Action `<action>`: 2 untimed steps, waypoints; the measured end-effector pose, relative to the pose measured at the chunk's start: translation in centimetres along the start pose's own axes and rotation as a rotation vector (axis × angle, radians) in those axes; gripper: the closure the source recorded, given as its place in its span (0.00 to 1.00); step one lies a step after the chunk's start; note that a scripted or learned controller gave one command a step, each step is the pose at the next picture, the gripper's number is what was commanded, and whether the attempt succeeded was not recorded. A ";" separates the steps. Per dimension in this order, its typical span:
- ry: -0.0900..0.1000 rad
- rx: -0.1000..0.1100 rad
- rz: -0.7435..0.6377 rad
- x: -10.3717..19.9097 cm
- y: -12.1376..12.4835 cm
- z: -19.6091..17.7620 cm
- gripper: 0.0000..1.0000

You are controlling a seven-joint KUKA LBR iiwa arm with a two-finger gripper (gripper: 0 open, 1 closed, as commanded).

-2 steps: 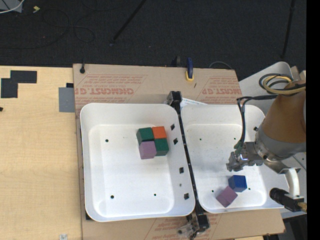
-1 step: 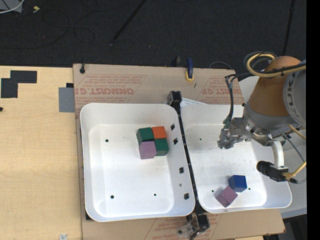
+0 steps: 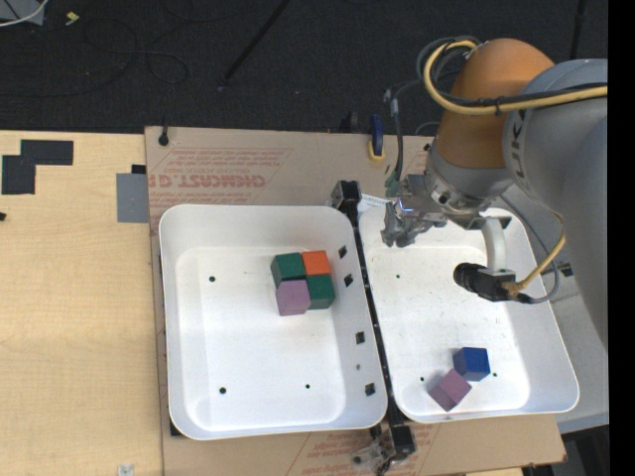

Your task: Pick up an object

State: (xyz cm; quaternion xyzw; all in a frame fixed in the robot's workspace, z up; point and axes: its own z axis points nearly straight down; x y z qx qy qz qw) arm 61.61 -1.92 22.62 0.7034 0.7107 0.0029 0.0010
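Bins sit on cardboard atop a wooden bench.

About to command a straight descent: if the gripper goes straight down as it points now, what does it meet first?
Probably bare floor of the right white bin, near its top-left corner. The gripper hangs clear of the blocks; depth is uncertain.

Two shallow white plastic bins sit side by side on a brown cardboard sheet bearing mirrored red print. The left white bin and the right white bin meet along a black divider strip. The cardboard lies on a light wooden bench top marked with black patches and a grey rectangular patch. Dark floor with loose cables lies beyond.
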 end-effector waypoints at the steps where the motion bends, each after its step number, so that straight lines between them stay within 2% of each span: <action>1: 0.003 -0.001 -0.004 12.8 3.1 -6.4 1.00; 2: -0.003 0.015 0.007 17.5 2.8 2.4 1.00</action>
